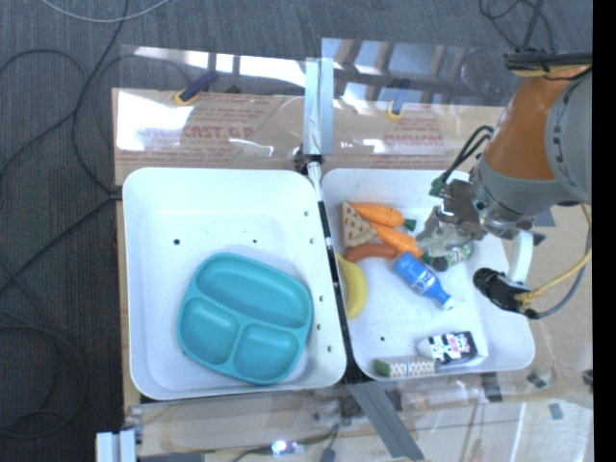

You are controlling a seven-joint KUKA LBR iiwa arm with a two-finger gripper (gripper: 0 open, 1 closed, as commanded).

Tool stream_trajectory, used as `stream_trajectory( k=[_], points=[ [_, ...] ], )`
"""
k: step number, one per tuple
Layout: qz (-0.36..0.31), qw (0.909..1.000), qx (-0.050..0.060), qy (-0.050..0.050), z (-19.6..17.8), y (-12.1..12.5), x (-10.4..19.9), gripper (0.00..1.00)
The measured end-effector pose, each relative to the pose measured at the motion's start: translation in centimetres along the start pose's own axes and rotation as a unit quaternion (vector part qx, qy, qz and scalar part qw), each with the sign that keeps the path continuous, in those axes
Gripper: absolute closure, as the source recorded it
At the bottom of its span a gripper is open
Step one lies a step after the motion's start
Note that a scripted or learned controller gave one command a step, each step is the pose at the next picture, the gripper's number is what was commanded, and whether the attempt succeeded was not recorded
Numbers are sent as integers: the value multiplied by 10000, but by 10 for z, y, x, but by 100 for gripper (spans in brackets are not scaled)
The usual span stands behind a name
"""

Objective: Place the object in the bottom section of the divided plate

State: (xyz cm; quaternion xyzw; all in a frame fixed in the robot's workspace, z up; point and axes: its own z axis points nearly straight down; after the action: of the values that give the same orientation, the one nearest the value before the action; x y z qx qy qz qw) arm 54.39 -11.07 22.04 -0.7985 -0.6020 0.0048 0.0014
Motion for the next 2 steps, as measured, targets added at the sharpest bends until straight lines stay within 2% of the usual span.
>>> stream_trajectory(
  k=[1,2],
  points=[
    [-454,9990,5,10,40,-55,122,100],
    [-463,9989,46,-2,35,-56,122,100]
  ],
)
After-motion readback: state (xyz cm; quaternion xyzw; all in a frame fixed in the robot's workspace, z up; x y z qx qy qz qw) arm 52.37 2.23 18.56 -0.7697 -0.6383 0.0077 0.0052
